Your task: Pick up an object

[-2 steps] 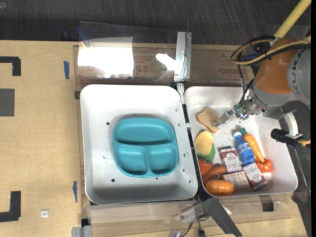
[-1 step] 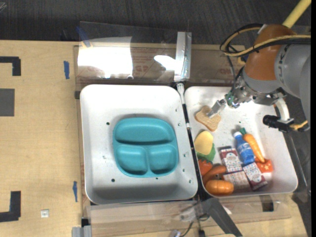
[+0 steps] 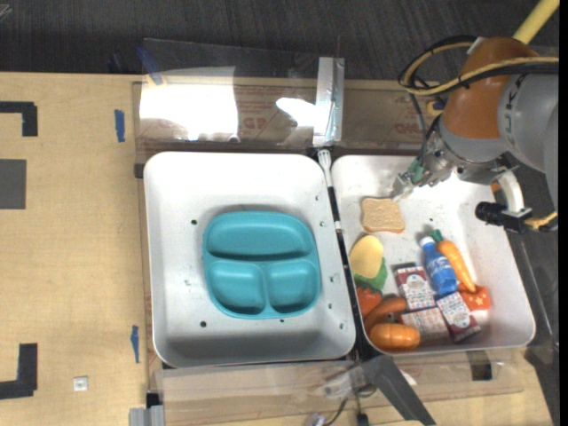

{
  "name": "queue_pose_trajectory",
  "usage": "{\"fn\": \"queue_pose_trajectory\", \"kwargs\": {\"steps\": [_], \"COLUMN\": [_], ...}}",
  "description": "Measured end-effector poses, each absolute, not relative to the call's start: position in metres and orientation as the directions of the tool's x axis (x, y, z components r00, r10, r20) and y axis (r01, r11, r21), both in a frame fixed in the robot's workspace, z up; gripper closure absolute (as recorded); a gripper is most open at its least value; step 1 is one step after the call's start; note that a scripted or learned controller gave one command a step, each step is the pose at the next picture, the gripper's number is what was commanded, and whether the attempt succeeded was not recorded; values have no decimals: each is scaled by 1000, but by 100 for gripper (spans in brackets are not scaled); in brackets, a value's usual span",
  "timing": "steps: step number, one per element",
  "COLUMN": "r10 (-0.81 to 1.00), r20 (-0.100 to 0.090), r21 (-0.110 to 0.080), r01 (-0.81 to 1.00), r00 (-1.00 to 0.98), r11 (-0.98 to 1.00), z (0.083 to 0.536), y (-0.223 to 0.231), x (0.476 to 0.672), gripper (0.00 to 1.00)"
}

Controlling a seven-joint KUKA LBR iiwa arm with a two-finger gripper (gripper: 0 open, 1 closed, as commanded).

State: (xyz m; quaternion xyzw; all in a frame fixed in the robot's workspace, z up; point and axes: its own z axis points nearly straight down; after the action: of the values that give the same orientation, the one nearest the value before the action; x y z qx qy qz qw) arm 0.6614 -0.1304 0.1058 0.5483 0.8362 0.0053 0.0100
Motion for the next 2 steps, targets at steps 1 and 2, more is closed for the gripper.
{"fn": "queue_pose_trajectory", "kwargs": {"steps": [1,2], "r10": [917,917], "r20": [-14,-13], "r21": [24,23], "r01": [917,917], "r00": [-398,-398], "r11": [398,398], "z": [117,116], "y": [-131,-131], "x": [663,662], "gripper": [100,0]}}
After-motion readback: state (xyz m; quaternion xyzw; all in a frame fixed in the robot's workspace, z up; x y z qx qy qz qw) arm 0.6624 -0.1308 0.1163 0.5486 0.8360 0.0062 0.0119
